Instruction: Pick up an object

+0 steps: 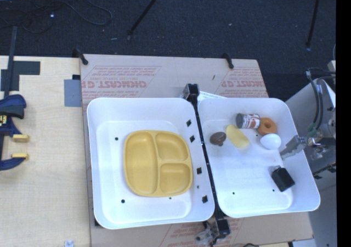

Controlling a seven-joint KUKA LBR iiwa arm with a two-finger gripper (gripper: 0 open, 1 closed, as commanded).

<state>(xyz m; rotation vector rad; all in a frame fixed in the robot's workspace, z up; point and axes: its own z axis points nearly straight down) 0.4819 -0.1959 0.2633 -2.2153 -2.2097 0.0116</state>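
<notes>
In the right bin [249, 196], the near half lies open apart from a black block [282, 178] by the right wall. A can [248, 121], doughnut [267, 125], white egg [270, 141], yellow piece [237, 136] and brown lump [218, 138] crowd the far half. A yellow tray [158, 162] occupies the left bin [104, 130].
</notes>
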